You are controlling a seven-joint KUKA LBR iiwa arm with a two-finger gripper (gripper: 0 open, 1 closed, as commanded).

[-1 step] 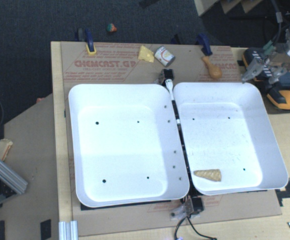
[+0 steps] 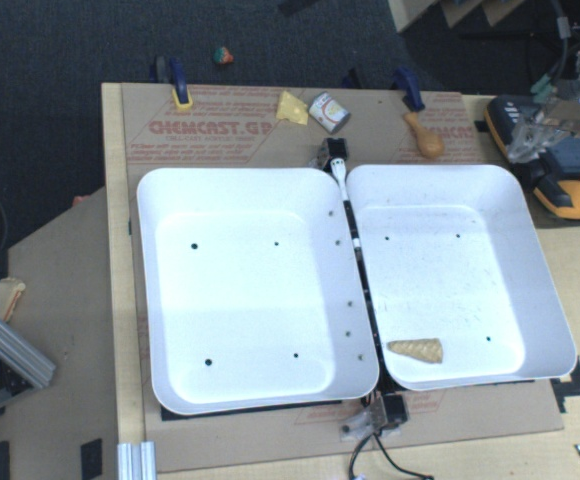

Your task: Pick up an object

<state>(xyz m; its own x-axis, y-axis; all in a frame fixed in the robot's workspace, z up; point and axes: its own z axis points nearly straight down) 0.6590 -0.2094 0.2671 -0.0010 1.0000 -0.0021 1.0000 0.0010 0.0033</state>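
While my pincer waits at the far right, its state unclear to me, the cone lies alone in the right bin, easy pickings.

open approach from above to the right bin, where a lone cone-shaped piece lies near its front wall.
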